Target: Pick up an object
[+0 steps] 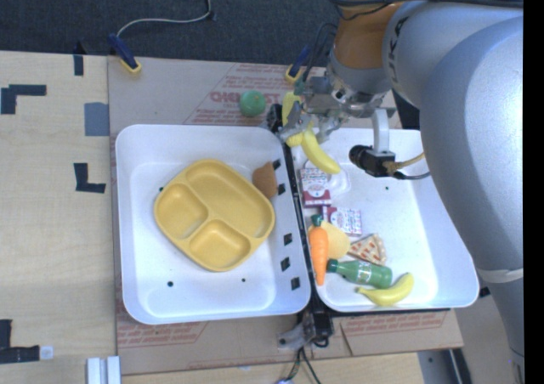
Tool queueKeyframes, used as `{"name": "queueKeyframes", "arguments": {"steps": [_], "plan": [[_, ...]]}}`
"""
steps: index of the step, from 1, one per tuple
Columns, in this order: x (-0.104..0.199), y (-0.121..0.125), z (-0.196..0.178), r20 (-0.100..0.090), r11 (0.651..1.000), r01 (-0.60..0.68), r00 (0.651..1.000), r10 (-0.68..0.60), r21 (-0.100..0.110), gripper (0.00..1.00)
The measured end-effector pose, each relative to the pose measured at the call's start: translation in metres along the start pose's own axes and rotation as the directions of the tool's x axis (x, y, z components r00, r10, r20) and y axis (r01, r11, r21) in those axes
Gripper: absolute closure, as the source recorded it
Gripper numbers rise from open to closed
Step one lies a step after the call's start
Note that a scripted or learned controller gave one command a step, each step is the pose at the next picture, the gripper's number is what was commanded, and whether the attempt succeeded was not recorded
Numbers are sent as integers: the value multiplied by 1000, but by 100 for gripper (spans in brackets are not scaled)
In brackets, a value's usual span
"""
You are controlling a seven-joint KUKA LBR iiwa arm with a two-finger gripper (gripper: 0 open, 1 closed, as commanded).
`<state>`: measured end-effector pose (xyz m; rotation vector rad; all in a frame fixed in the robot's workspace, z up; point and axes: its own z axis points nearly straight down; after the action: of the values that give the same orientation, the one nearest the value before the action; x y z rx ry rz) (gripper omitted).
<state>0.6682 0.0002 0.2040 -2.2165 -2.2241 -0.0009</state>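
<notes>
One banana (320,156) hangs tilted under my gripper (308,126), at the back of the right bin (425,204) beside the divider; whether my jaws truly pinch it or merely sit above it I cannot tell. Below it in the same bin lie a small red-and-white carton (315,187), a printed packet (347,221), a carrot (318,253), a waffle-like piece (369,248), a green bottle (362,273) and a second banana (389,290) near the front. Left bin (136,229): a yellow compartment tray (214,214) and a brown piece (266,178) touching its edge. A green ball (252,103) rests on cardboard behind the bins.
</notes>
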Motion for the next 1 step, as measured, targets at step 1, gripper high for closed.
{"name": "queueKeyframes", "arguments": {"steps": [1], "plan": [[-29, -60, -36, 3, 1000, -3, 1000, 3, 0, 100]]}}
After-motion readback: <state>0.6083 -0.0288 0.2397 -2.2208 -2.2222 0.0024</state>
